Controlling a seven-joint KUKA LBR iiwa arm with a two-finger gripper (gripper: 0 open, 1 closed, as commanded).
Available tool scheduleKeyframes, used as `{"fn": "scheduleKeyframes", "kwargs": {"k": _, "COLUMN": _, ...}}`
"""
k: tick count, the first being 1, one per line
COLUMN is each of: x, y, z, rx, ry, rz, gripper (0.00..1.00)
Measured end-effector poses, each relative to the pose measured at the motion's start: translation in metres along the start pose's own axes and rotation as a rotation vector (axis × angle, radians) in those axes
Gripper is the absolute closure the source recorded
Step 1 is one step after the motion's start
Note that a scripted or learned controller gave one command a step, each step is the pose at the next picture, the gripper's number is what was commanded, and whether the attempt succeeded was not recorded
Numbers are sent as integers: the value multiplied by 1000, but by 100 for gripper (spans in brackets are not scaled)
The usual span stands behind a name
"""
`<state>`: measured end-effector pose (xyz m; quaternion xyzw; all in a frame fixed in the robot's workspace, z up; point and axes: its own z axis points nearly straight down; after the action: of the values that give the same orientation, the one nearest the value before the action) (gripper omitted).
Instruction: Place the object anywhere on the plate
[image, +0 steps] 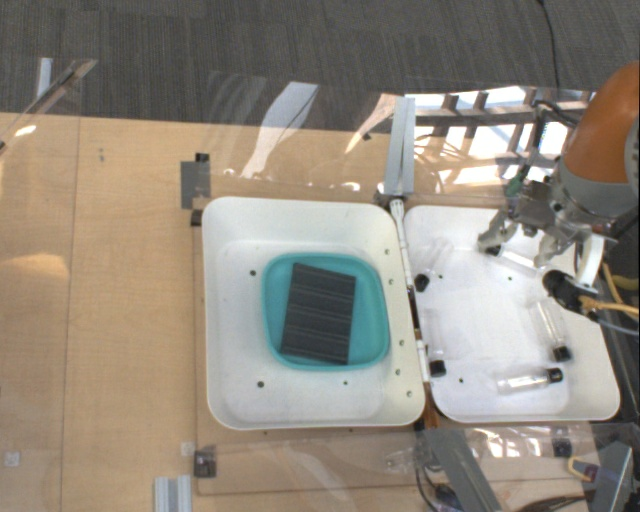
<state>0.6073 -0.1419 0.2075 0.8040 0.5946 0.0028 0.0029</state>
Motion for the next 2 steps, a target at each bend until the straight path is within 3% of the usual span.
{"fn": "scheduleKeyframes", "kwargs": {"k": 1, "x": -19, "y": -28, "z": -140, "rx": -5, "ry": -1, "rz": -6, "gripper": 0}}
{"fn": "scheduleKeyframes", "kwargs": {"k": 2, "x": -41, "y": -60, "z": -231, "rx": -7, "ry": -1, "rz": 182, "gripper": 0}}
